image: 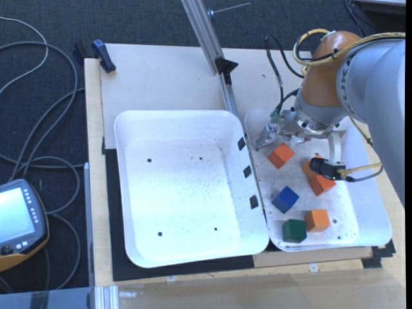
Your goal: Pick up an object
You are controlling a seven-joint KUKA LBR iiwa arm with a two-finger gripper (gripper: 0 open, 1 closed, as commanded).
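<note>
Fixed above the bench, looking down at a slant on both white bins, moderately near.

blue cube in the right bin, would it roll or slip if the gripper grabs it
The blue cube looks rigid with flat faces, so it probably won't roll. It seems small and likely light, so a push may slide it on the smooth bin. It lies apart from neighbouring blocks, easing access.

A robot lab: bench, loose cables, teach pendant.
</note>
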